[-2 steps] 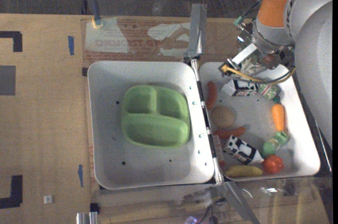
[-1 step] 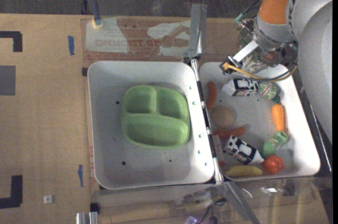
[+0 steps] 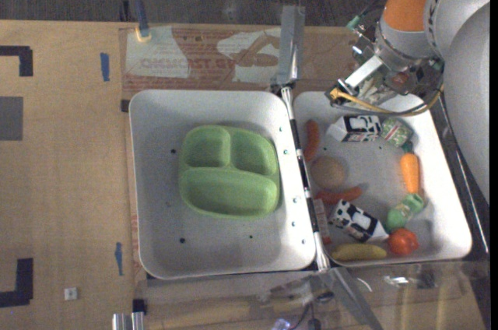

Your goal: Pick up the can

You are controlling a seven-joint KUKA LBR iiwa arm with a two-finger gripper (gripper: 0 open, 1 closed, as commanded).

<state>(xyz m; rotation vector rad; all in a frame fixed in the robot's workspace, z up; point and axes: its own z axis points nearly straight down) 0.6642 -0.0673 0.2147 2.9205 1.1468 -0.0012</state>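
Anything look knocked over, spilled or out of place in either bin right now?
Nothing looks spilled or damaged. The right bin is crowded with loose toy food lying at mixed angles, a cow-patterned carton on its side among it. The green divided plate sits flat in the left bin. The tool is over the right bin's far edge.

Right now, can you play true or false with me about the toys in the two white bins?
1. The green divided plate lies in the left bin. True.
2. The tool is holding the tomato. False: it hangs over the right bin's far edge, and the tomato lies at the near side.
3. The yellow banana lies by the right bin's near edge. True.
4. The orange carrot sits on the green plate. False: it lies in the right bin.
5. Both cow-patterned cartons are in the right bin. True.
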